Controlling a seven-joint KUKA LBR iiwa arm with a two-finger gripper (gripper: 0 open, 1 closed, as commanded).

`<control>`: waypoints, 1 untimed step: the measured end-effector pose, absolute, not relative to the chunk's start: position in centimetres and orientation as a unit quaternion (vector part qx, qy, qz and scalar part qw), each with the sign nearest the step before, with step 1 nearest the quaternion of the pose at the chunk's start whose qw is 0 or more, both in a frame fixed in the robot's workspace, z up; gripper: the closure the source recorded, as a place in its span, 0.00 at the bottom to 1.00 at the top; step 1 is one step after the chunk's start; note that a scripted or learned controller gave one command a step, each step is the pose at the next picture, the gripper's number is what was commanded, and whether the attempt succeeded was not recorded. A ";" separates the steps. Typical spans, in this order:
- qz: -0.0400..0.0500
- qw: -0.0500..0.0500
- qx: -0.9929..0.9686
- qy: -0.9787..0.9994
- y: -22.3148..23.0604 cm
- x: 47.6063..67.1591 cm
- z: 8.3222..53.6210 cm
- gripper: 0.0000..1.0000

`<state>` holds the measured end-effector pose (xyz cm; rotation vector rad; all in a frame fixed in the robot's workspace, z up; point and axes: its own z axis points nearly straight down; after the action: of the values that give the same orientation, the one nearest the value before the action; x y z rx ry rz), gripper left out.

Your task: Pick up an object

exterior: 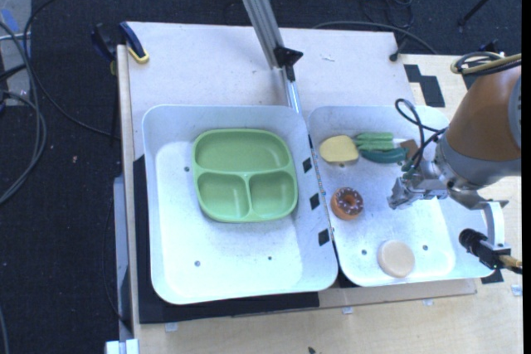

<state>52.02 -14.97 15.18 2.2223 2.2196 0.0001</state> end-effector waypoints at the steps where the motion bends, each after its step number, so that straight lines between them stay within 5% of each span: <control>1: 0.001 0.002 0.706 0.708 -14.8 51.9 19.4 1.00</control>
<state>51.94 -14.79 19.44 2.2158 2.2207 0.0033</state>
